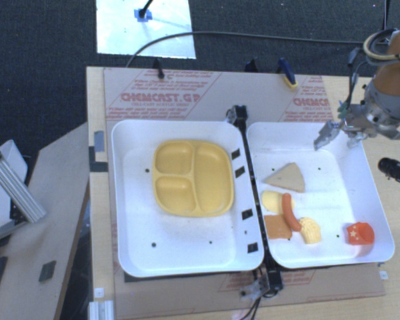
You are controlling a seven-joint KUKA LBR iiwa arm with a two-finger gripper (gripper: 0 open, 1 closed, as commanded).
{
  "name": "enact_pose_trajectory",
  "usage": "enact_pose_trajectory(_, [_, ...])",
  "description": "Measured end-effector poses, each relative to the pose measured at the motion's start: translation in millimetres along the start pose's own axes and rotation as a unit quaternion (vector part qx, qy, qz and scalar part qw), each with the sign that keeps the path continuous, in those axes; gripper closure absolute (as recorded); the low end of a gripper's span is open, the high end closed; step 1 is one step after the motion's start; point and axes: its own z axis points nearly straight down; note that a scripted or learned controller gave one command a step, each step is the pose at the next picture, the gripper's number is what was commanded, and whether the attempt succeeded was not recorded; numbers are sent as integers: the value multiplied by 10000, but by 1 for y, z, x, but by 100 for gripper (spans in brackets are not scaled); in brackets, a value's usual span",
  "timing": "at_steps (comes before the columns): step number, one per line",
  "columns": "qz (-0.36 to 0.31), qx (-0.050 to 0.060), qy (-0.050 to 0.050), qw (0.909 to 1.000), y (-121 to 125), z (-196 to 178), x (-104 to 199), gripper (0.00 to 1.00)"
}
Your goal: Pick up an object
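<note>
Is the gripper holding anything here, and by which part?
Nothing is held. The gripper hangs over the right white bin's far edge, nothing between its jaws.

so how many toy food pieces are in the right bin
6: a tan triangular wedge up top; a pale yellow piece, red sausage, brown slab and yellow lumpy piece clustered below; a red piece alone at right.

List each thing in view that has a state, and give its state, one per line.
Claw: open, holding nothing, above right bin's far edge.
Yellow divided plate: upright, compartments bare, in left bin.
Sausage: lying across other food pieces.
Tan wedge: lying flat, apart.
Red piece: alone near right bin's corner.
</note>
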Motion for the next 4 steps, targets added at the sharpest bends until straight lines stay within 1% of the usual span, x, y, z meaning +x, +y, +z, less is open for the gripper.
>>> enact_pose_trajectory(1, [-14, -66, -12, 10000, 3, -9, 0, 0])
enact_pose_trajectory(4, [-29, -62, -13, 10000, 14, 115, 2, 0])
